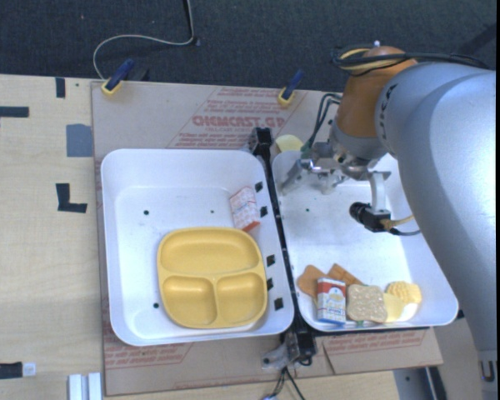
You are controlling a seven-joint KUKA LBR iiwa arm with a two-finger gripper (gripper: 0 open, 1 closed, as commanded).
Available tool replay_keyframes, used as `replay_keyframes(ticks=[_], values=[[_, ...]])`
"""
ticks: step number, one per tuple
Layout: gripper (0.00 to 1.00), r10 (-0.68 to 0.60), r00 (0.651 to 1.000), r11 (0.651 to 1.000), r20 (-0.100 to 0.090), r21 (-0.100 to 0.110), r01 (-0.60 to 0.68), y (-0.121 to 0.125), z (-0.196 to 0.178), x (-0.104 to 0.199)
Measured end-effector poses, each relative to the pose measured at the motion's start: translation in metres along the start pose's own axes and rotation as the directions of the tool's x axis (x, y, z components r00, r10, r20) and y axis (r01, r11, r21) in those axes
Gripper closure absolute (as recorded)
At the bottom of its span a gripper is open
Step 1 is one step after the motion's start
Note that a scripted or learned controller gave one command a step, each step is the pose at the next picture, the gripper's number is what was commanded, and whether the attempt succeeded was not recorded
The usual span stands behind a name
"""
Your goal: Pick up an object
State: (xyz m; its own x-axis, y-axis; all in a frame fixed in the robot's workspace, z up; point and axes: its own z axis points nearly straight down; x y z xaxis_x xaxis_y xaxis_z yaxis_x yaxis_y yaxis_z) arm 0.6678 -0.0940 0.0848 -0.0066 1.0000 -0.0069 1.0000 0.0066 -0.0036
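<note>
Hand: the hand (317,172) hangs low over the far left corner of the right bin (417,265), about eleven o'clock of that bin's floor; whether it is released or clenched cannot be told, and nothing is seen in its grasp.
Arm: the grey arm (450,165) with its orange band (358,107) comes in from three o'clock and bends down toward that corner, probably because the program has picked a target there.
Nearest thing: a pale yellow object (288,143) sits just beside the hand at its ten o'clock, against the bin's far edge; what it is cannot be made out.
Task things, right bin: a cluster lies along the near wall, at six o'clock from the hand and well apart from it: orange crackers (315,278), a small red and white carton (331,300), a slice of bread (367,303) and a yellow piece (402,298), all touching or nearly so.
Left bin: a yellow divided plate (212,275) lies flat at eight o'clock from the hand; a small red and white packet (245,208) rests at the plate's one o'clock, near the shared wall.
Surface: both bins (121,223) sit side by side on a cardboard sheet (225,119) held by clamps (117,77), likely so they stay put under pushes.
Progress: judged as the approach stage; no object is lifted yet.
</note>
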Motion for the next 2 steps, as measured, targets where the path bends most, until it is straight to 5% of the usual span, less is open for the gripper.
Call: replay_keyframes(ticks=[1, 2], values=[[0.0, 0.006, 1.0, 1.0, -0.001, -0.023, -0.006, 0.002, -0.211, -0.034], [0.0, 0.001, 1.0, 1.0, -0.011, 0.012, -0.001, -0.044, -0.092, 0.037]])
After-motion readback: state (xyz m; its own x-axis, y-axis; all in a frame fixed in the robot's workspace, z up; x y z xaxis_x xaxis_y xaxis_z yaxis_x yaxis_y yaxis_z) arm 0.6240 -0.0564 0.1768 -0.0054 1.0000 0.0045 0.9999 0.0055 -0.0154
